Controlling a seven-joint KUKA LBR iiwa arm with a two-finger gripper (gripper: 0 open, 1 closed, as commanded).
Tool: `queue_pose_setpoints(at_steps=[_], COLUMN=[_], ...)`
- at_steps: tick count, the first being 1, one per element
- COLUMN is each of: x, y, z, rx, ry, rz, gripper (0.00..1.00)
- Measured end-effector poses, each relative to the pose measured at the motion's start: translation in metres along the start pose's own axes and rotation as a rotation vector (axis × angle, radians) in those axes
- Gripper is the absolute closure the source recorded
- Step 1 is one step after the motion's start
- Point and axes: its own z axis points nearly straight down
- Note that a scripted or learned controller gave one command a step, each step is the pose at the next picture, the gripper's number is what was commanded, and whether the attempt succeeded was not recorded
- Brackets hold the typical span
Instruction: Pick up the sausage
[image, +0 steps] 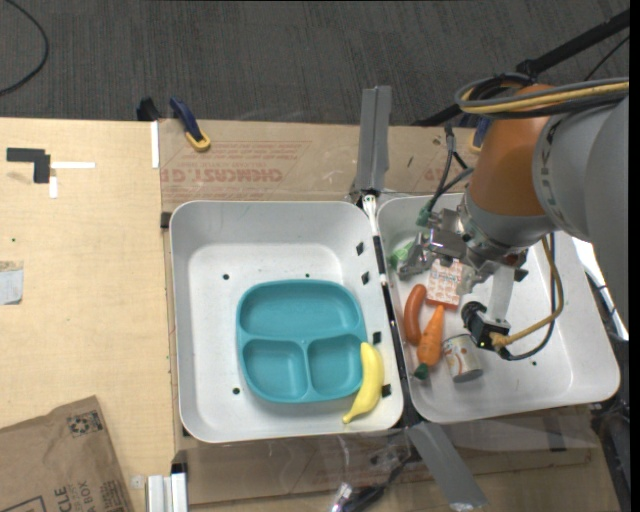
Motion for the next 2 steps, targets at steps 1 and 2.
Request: queue_pose_setpoints(at_steps=[1,2], x=[-0.0019,-0.0019], y=[0.0007,0.0006], z=[-0.0059,-0.0059], rx=[0.005,0.005], ry=[-0.003,-0.003], rz=[0.002,0.002], gripper=[1.00,0.00])
